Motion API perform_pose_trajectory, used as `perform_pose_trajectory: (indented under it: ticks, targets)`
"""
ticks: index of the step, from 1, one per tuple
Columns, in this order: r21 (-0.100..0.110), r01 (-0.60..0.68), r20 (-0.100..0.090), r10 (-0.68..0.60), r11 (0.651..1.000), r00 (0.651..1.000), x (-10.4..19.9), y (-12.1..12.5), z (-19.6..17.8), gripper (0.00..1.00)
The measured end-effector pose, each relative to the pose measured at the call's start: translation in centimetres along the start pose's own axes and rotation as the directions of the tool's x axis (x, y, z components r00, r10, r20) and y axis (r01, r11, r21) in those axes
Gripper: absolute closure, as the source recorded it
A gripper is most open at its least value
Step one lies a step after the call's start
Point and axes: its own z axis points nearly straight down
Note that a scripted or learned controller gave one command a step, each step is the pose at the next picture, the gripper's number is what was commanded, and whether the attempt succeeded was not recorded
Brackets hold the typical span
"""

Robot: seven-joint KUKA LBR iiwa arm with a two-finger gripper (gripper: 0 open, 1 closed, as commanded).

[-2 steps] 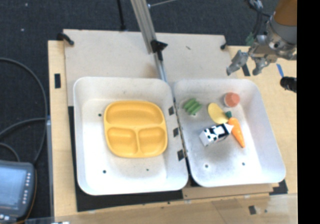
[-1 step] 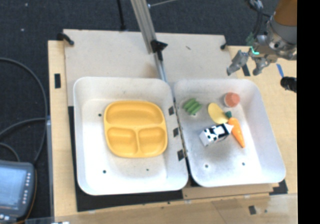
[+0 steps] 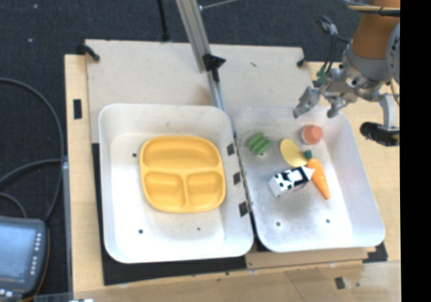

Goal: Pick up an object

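From where I stand over the bench, the gripper (image 3: 316, 106) hangs above the far rim of the right bin (image 3: 357, 223) with its two fingers spread and nothing between them. The nearest pickable thing, a small reddish round object (image 3: 312, 134), sits just below it; just beyond that lie a yellow piece (image 3: 291, 152), an orange carrot (image 3: 320, 180) and a black-and-white block (image 3: 289, 181), with a green item (image 3: 258, 143) off to the gripper's left. These pieces crowd each other, so I reckon a straight descent could clip the bin rim, or the fingers could nudge the round object away, or straddle two pieces and close on neither; the yellow tray (image 3: 182, 172) in the left bin (image 3: 124, 240) is well apart.
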Motion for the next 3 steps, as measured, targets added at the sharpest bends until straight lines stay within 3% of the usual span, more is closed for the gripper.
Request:
perform_pose_trajectory:
  ticks: [1,2,3]
  targets:
    - [0.000,-0.002,0.000,0.002,1.000,1.000,0.0,-0.6,6.2,0.00]
    - [-0.009,-0.003,0.001,0.003,1.000,1.000,-0.2,-0.4,8.7,0.00]
    - [-0.009,-0.003,0.001,0.003,1.000,1.000,-0.2,-0.4,7.8,1.00]
